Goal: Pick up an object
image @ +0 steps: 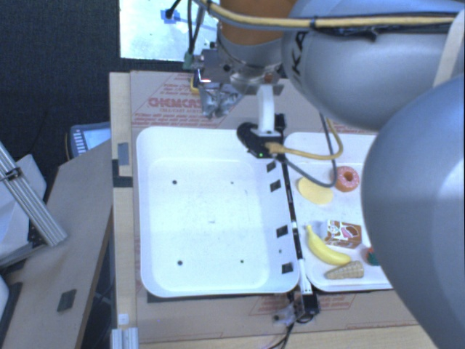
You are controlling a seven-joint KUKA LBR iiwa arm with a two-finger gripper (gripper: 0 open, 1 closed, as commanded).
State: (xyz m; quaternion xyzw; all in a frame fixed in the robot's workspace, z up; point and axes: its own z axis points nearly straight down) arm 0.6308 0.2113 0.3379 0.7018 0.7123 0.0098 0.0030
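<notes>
The end effector (218, 100) hangs at the far edge of the left bin (149, 195), over the cardboard sheet (167, 100) beneath both bins. It is blurred and partly hidden by the wrist, so I cannot tell whether it is open, closed or gripping anything.

Every candidate lies in the right bin (309, 140), to the right of and nearer than the end effector, across the rim the bins share. A pink doughnut (347, 178) sits farthest, with a pale yellow piece (314, 190) just beside it on the left. Nearer lie a banana (325, 247), long axis running from far-left to near-right, a small red-and-white box (343, 233) touching or almost touching it, and what looks like an ice-cream cone (344, 270) at the near rim, lying roughly left to right. The left bin holds no object to pick.
</notes>
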